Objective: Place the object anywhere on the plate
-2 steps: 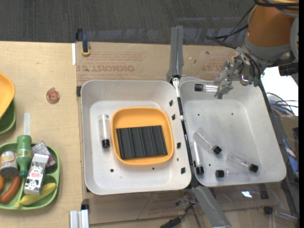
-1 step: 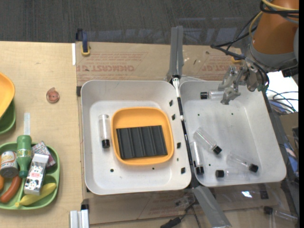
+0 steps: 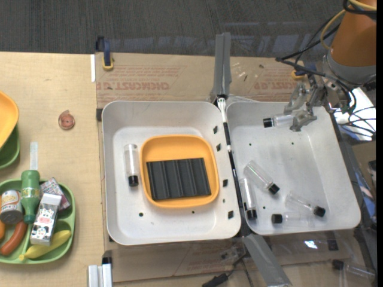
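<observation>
Arm comes in over the right bin's far right corner, orange band uppermost. Gripper sits low over the far edge of that bin, roughly mid-edge toward the right. Can't tell how far the fingers are spread: the metal parts blur together at this angle.

A clear vial with a black cap lies right at the gripper tip, cap pointing left. Looks touching or just beside the fingers, but I can't confirm it's actually between them, so not calling it a grasp.

Other vials in the right bin:
- one near the middle, lying diagonal, cap toward the near right
- one along the left wall, cap toward the near edge
- one near the near right corner, cap right
- one against the near edge, cap left (hard to see, clear on white)

Left bin: yellow plate sits centred, carrying a dark ribbed block that covers most of its near half. One more vial lies just beside the plate's left rim, on the bin floor, cap toward the near edge.

Bench, left edge: green tray of toy food, yellow dish partly cut off, small pink disc further in.
</observation>
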Robot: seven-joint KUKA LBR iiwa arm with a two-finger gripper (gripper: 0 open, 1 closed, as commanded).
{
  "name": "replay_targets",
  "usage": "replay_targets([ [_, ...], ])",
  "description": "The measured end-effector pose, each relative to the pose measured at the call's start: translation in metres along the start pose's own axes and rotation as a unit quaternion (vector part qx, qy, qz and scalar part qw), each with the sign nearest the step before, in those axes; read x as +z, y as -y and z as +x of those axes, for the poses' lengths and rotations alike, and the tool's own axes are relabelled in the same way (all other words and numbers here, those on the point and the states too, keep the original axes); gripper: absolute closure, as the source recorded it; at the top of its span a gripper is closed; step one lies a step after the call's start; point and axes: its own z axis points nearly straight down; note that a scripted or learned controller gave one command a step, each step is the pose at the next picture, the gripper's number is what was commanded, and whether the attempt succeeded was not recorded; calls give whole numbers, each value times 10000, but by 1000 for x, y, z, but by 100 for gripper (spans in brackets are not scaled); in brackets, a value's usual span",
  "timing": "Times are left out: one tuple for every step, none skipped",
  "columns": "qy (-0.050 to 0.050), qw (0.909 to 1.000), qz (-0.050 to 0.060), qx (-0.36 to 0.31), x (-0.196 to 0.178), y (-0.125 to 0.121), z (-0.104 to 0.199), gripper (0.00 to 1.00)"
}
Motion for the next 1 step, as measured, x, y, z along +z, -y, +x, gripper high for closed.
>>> replay_targets([
  [8, 9948, 0, -1014, -40, 47, -5, 100],
])
